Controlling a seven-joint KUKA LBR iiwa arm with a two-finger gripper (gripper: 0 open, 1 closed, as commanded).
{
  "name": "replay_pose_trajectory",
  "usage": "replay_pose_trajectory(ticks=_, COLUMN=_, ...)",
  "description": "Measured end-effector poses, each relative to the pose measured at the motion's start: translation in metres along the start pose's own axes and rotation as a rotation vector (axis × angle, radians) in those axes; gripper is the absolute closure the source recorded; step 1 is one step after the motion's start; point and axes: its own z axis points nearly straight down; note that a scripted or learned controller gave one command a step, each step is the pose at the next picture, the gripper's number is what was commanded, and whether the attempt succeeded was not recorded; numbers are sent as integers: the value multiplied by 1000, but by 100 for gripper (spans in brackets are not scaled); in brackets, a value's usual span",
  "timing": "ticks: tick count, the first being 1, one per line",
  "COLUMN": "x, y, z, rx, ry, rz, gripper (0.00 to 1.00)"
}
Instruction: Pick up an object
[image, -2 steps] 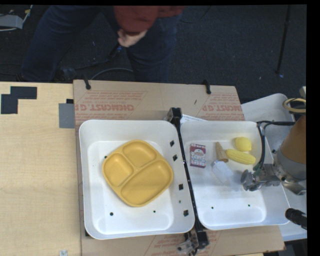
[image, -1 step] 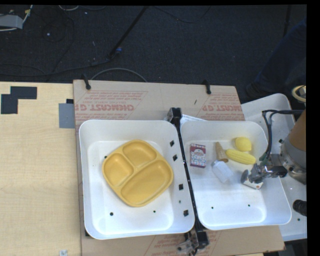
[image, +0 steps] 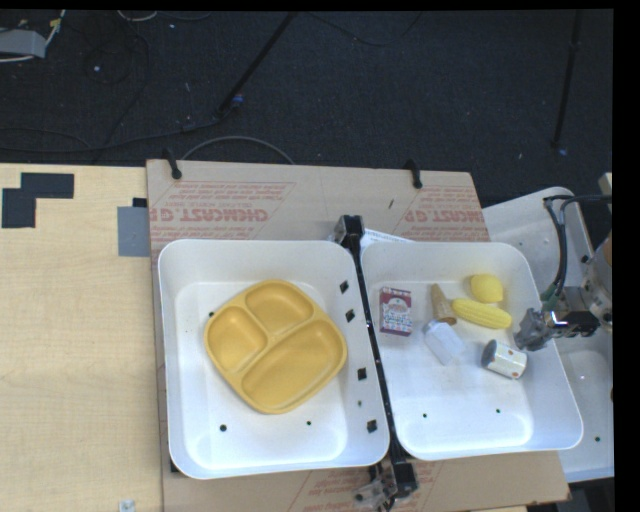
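Note:
The right bin (image: 470, 430) holds several small objects. A red and white card box (image: 396, 311) lies near its left wall. Beside it are a brown cone (image: 441, 303) and a pale translucent cup (image: 444, 342). A yellow corn cob (image: 482, 314) lies below a round yellow lemon (image: 486, 288). A grey and white cylinder (image: 504, 358) rests toward the right wall. My gripper (image: 532, 328) hangs at the bin's right rim, just above and to the right of the cylinder, and nothing is visibly held in it.
The left bin (image: 190, 420) carries a yellow divided plate (image: 276, 345) in its middle. A black divider bar (image: 366, 350) runs between the bins. The arm and its cables (image: 575, 290) enter over the white surface on the right. A wooden bench top lies to the left.

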Motion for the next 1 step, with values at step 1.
replay_pose_trajectory(ticks=1, x=45, y=13, z=7, rx=6, ry=4, rz=-2, gripper=100)
